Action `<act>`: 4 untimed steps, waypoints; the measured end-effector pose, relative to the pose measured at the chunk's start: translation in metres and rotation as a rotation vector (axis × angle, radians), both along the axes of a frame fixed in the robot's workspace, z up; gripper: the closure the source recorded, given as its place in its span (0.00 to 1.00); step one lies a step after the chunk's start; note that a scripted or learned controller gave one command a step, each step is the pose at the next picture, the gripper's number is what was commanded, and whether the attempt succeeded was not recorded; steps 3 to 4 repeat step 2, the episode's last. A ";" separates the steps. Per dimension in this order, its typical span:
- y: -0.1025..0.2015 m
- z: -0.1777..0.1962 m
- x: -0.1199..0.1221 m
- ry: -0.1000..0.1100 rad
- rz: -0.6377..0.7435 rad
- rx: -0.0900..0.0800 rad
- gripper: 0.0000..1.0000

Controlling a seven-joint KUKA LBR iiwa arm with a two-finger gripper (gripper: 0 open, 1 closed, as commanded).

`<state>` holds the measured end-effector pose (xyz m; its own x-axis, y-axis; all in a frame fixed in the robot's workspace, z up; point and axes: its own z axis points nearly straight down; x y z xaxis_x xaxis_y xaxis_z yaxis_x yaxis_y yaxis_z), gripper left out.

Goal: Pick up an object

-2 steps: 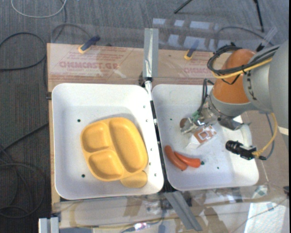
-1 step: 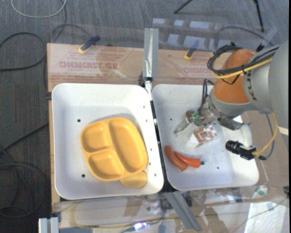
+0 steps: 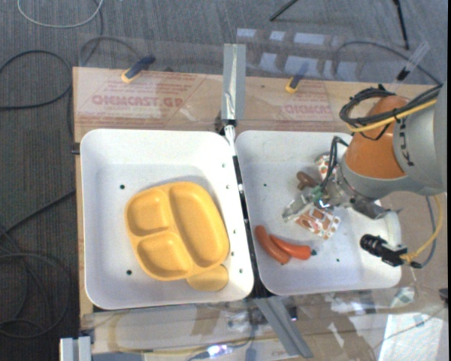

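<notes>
Nearest you, the orange carrot point(image 3: 284, 245) lies in the right bin point(image 3: 286, 277), long axis slanting, tip pointing lower right. Just above it, the gripper point(image 3: 316, 200) sits low over a crumpled packet point(image 3: 316, 218). Left bin point(image 3: 105, 156) holds a yellow tray point(image 3: 177, 229).

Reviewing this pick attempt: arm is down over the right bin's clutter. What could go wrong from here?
1. The gripper sits in a tight cluster: a crinkled packet and a brown piece lie close together, so it may catch two things or only nudge them.
2. The packet looks thin and flat, so it could slip out on lifting.
3. The orange carrot lies just below, and a sweep could knock it.
</notes>
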<state>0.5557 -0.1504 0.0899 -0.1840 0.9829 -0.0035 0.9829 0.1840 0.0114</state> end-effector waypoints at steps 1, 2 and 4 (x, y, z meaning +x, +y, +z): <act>0.001 0.009 0.000 0.000 0.000 0.002 1.00; 0.075 0.093 0.081 0.014 -0.265 -0.001 1.00; 0.075 0.093 0.081 0.014 -0.265 -0.001 1.00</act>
